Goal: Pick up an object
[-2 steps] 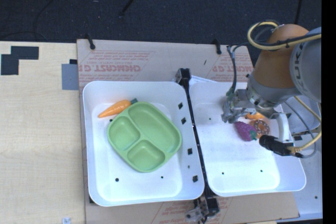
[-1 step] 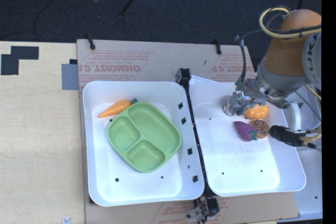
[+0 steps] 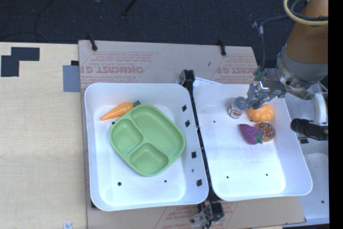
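My gripper hangs over the back part of the right bin. Just below it lie a small round can-like item on its left and an orange-yellow toy pepper on its right. Nearer the front are a purple toy fruit and a sprinkled donut, touching each other. Whether the gripper touches the can or the pepper cannot be made out.
The left bin holds a green divided plate and a toy carrot at its back left. A black divider runs between the bins. A black fixture sits at the right bin's right edge.
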`<state>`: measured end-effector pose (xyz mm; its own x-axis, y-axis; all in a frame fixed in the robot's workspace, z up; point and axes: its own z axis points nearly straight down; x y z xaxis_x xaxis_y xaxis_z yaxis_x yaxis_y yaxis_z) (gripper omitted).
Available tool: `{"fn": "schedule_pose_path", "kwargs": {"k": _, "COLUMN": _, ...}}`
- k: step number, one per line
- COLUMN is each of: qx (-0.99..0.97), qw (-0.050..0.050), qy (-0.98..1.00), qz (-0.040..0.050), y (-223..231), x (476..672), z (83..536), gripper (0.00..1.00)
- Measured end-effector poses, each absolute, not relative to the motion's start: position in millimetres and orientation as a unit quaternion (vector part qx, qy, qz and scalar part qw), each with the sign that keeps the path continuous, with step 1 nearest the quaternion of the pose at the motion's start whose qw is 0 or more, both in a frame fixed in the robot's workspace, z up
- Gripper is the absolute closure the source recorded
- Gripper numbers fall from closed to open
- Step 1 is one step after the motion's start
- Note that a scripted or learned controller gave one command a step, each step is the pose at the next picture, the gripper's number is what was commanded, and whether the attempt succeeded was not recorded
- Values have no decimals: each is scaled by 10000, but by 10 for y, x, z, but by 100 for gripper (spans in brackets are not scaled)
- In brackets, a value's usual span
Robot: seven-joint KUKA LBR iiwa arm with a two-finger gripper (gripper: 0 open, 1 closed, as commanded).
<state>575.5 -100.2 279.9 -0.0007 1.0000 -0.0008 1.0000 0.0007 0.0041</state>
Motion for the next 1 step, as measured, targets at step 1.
{"fn": "schedule_pose_path", "kwargs": {"k": 1, "qx": 7056, "qw": -21, "qy": 7086, "qz": -5, "y": -387, "x": 5729, "z": 2668, "gripper": 100}}
